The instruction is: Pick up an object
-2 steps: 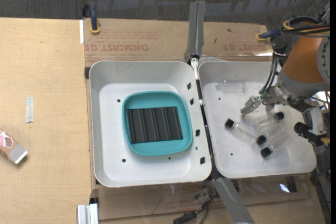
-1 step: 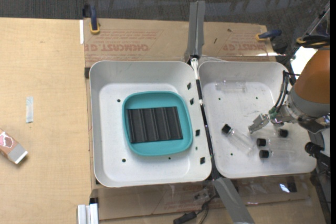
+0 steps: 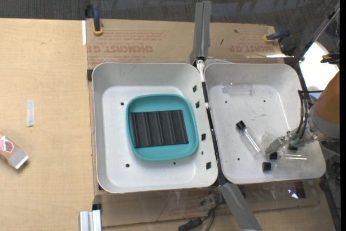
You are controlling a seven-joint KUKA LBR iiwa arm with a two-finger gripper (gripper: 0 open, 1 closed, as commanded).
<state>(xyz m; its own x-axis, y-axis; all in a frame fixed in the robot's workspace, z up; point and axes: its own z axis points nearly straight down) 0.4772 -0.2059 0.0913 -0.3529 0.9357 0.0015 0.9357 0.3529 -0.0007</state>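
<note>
Progress: no pick confirmed. Hand (image 3: pixel 285 143) is low in the right bin (image 3: pixel 254 76), near its front-right corner, arm coming in from the right edge with the orange band just visible. Fingertips sit among clear plastic pieces, so I cannot tell how they stand, and nothing is visibly between them.

Candidate objects, all in the right bin:
- clear tube with black cap (image 3: pixel 247 136), lying diagonally, just left of the hand
- small black cube-like piece (image 3: pixel 266 166) near the front wall
- another small black piece (image 3: pixel 273 156) touching or just beside the hand's tip, can't separate them
- clear tube-like piece (image 3: pixel 294 158) right under/beside the hand, hard to read against the white

Left bin (image 3: pixel 108 116) holds a teal tray (image 3: pixel 162 105) with a dark ribbed insert (image 3: pixel 160 127), well apart from the hand. On the worktop (image 3: pixel 43 62) to the left: a small grey strip (image 3: pixel 30 113) and a red-and-white tube-like item (image 3: pixel 11 152), both outside the bins.

My read: descent to the grasp point looks done; closing on something, lifting and verifying are all left. Clutter of transparent parts at the tip makes a miss or a partial pinch likely.
</note>
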